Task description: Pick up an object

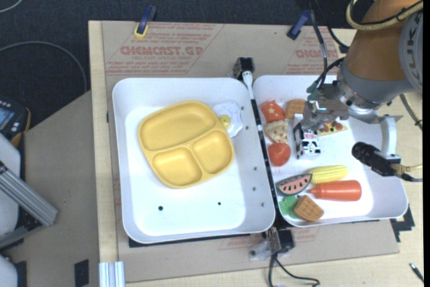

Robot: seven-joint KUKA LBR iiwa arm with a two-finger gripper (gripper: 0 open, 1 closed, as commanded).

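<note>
My gripper hangs low over the middle of the right white bin, the grey and orange arm reaching in from the right. A small black-and-white toy sits right at its tip; whether it is gripped is unclear. Toy foods lie around it: a red piece and an orange piece at the back, a beige piece, a red tomato, a watermelon slice, a yellow corn cob, a red-orange bottle shape and a brown waffle.
The left white bin holds a yellow divided plate and a small clear item at its back right. A black divider runs between the bins. Cables and a black fitting hang off the arm over the right bin.
</note>
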